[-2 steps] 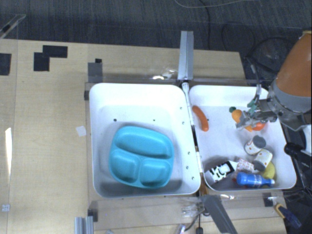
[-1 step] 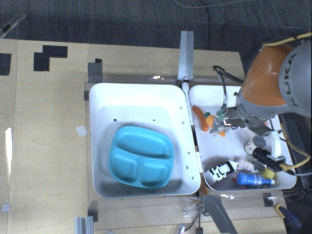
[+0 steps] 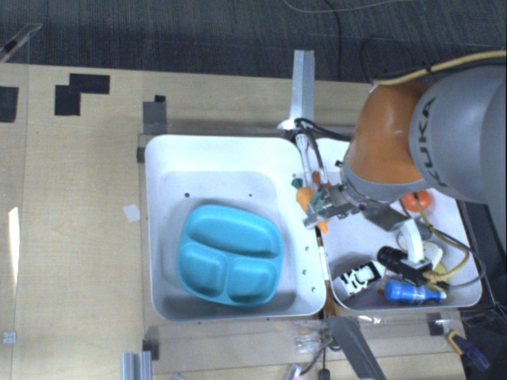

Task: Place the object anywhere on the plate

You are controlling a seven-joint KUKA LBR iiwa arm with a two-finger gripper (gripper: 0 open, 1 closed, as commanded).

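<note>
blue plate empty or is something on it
Empty. All three compartments of the blue plate show bare blue surface; it lies right side up in the left bin.

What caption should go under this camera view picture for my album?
The gripper hangs at the edge of the right bin; the blue plate lies in the left bin.

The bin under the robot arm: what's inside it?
A blue thing, a black-and-white thing and an orange thing lie in that bin. The arm covers its far part, so anything there is hidden.
</note>
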